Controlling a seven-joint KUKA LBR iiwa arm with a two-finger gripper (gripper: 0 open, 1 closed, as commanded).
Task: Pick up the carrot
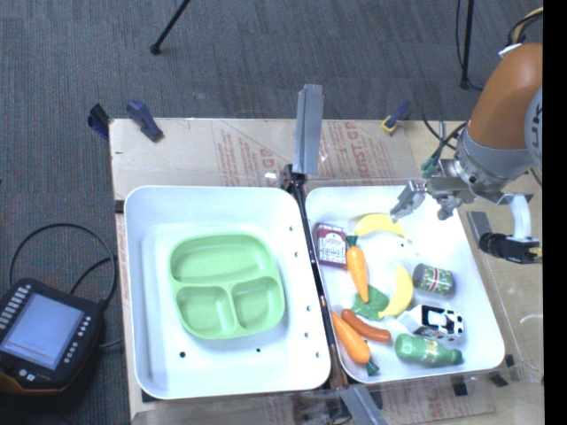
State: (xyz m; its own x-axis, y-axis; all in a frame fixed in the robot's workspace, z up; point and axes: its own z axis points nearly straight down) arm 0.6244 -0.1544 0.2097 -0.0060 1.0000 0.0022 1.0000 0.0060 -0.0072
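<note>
Nearest the camera, one carrot (353,341) was laid by a hot dog (365,327). Further back, another carrot (357,272) was seen mid-bin. Beyond, the gripper (427,199) was hung above the bin, fingers spread, nothing held, likely ready to reach.

Left bin (142,237): divided plate (228,284) at centre. Right bin (474,277): carrot (357,271) left of centre, small carton (330,244) just beside its left, banana (379,225) behind. Can (433,279) right; bottle (427,351) near front edge. Gripper (423,199) over rear of right bin.
</note>
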